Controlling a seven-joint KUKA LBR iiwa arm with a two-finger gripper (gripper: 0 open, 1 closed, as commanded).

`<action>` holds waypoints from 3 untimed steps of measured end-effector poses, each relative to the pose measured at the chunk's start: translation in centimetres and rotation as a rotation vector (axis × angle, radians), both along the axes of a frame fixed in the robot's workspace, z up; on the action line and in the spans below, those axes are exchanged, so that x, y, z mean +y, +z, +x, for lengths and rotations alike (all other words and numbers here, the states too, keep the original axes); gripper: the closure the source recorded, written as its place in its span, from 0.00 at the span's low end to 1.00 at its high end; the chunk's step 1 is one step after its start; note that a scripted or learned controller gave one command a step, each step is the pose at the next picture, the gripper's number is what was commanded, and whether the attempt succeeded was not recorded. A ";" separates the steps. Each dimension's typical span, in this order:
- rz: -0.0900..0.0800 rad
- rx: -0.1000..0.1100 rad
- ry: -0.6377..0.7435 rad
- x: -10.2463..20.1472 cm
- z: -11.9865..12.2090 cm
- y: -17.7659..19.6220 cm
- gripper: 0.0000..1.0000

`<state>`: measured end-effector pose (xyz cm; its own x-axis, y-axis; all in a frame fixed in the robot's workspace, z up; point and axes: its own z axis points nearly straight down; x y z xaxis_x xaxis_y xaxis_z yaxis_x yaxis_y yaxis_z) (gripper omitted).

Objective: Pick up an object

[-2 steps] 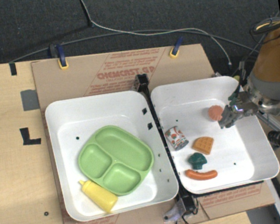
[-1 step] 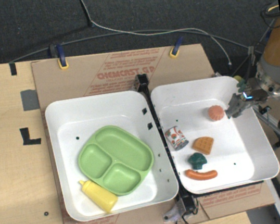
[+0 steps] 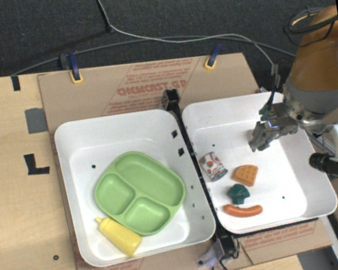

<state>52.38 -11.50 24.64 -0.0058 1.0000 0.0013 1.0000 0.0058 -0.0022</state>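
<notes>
Two shallow white bins sit side by side; near the orange waffle-shaped toy, the open gripper hovers, small printed can beside.

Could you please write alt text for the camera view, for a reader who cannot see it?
A grey robot arm's two-finger gripper hovers over the right shallow white bin, which holds a small printed can, an orange waffle-like piece, a dark green toy and a red sausage. The left white bin holds a green divided plastic plate and a yellow squeeze bottle.
</notes>
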 end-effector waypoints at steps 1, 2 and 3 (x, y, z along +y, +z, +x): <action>0.000 0.001 0.000 5.4 0.1 -1.5 1.00; 0.000 -0.001 0.001 10.2 1.1 -1.0 1.00; -0.001 0.001 0.000 15.4 1.6 -2.5 1.00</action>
